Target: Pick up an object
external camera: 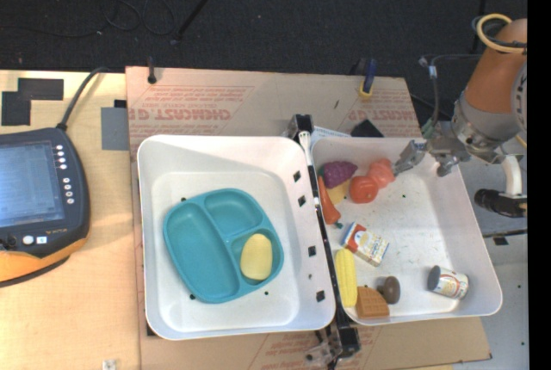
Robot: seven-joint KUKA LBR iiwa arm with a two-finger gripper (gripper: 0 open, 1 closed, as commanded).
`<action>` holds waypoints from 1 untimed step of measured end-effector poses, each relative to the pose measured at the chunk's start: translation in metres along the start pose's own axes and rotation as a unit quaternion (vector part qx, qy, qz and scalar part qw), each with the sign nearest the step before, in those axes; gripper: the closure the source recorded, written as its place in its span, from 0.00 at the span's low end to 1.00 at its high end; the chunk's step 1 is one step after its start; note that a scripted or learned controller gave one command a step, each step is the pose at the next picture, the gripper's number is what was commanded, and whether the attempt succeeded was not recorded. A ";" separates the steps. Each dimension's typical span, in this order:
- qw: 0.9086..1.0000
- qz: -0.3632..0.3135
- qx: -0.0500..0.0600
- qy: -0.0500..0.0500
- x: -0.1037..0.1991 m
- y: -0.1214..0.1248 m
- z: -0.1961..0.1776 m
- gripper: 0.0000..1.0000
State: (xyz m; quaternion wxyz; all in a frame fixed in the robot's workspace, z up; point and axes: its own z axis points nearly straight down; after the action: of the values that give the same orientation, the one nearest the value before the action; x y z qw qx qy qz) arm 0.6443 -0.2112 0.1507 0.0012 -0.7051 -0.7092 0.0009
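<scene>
Two shallow white bins stand side by side on the bench (95,231), the left bin (219,157) and the right bin (469,248). In the left bin lies a teal divided tray (202,243), and a pale yellow object (256,257) rests in the tray compartment nearest to the right bin.

The right bin holds several small objects. Near its far left corner are a purple piece (338,172), a red tomato-like piece (363,189) and a smaller reddish piece (381,171), close together. An orange carrot-like piece (328,205) lies along the left wall. Toward the middle is a small printed carton (368,244). Near the front edge are a yellow corn cob (345,275), a tan block (372,303), a dark brown round piece (390,288) and a small can on its side (448,282).

The arm reaches over the far right corner of the right bin. Its pincer (428,158) hangs there with the fingers spread apart, and nothing is between them. One fingertip is just beside the smaller reddish piece; whether it touches, I cannot tell.

A tablet-like controller (39,188) lies at the left edge of the bench.
</scene>
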 end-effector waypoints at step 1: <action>1.000 -0.001 0.000 0.000 0.000 0.000 0.002 0.00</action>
State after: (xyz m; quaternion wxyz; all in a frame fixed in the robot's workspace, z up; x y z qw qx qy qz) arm 0.6443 -0.2110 0.1487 0.0014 -0.7045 -0.7097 0.0009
